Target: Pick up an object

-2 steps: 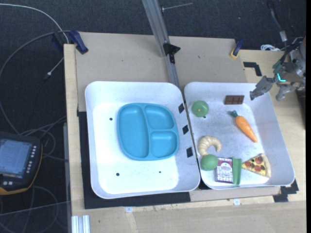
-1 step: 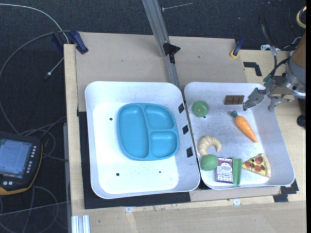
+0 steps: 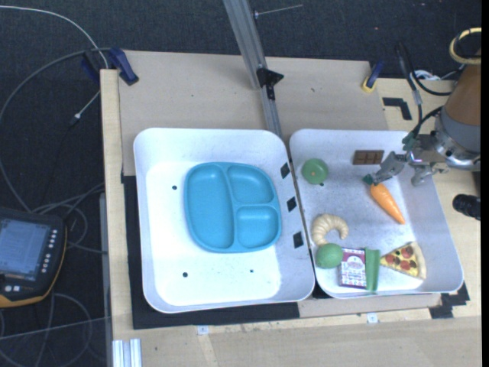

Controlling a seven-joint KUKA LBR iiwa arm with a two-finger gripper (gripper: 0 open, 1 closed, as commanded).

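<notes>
My gripper (image 3: 402, 174) hangs over the far right part of the right bin (image 3: 443, 228), fingers spread open with nothing between them. One finger (image 3: 388, 167) reaches toward the leafy end of an orange carrot (image 3: 388, 201), which lies slanted just in front of the gripper. A brown chocolate bar (image 3: 367, 157) lies to the gripper's left near the bin's far wall. Further left is a green apple (image 3: 314, 170). Nearer the front lie a croissant (image 3: 329, 225), a green ball (image 3: 329, 255), a pink box (image 3: 352, 268), a green stick (image 3: 372, 269) and a pizza slice (image 3: 404, 260).
The left bin (image 3: 160, 205) holds a blue divided plate (image 3: 231, 206). A metal pole (image 3: 248, 44) slants down to the gap between the bins. Cables and a handheld pendant (image 3: 27, 254) lie off the bench at left.
</notes>
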